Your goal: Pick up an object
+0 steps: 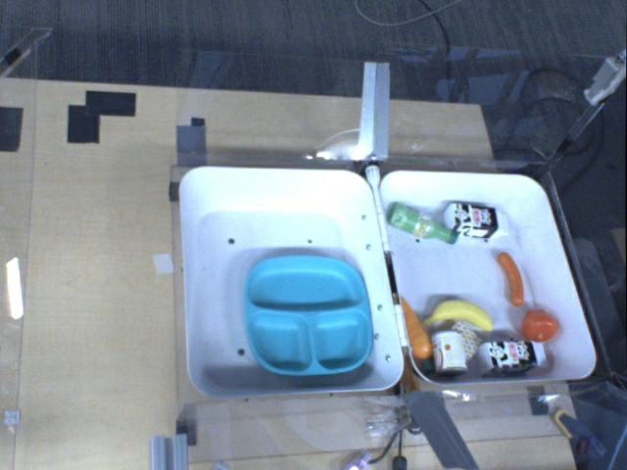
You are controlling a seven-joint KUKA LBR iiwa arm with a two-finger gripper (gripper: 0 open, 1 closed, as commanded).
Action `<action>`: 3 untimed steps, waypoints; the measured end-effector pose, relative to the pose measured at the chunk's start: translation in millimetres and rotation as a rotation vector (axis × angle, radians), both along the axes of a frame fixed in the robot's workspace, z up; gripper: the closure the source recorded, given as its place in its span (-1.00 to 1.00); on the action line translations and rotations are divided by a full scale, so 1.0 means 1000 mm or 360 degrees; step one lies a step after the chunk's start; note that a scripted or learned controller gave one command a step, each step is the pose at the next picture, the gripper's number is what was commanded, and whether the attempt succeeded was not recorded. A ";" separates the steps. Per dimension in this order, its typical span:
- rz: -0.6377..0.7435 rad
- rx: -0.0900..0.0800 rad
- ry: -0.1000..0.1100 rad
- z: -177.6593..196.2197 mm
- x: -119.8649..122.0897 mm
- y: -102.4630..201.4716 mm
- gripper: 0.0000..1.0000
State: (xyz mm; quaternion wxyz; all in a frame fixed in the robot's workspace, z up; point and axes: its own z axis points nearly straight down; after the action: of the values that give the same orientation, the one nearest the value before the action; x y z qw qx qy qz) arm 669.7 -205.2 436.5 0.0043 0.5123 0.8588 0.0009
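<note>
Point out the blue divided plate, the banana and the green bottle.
blue divided plate (306, 297), camera view, on its large top compartment.
banana (460, 312), camera view, on its curved middle.
green bottle (419, 222), camera view, on its body.

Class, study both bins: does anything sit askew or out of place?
Yes. The carrot in the right bin leans against the divider wall, its tip propped on the rim instead of lying flat. The green bottle lies on its side.

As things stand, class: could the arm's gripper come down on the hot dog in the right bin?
Probably yes. The hot dog lies alone on bare floor of the right bin, apart from the tomato and banana, nothing over it.
</note>
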 end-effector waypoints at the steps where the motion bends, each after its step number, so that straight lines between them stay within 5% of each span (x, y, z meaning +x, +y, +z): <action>1: 0.0012 -0.0006 -0.0017 0.014 0.002 0.002 1.00; 3: 0.0034 -0.0017 -0.0051 0.042 0.005 0.006 1.00</action>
State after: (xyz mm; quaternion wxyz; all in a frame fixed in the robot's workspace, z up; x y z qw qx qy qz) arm 674.3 -198.9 478.3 0.0207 0.5029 0.8641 0.0045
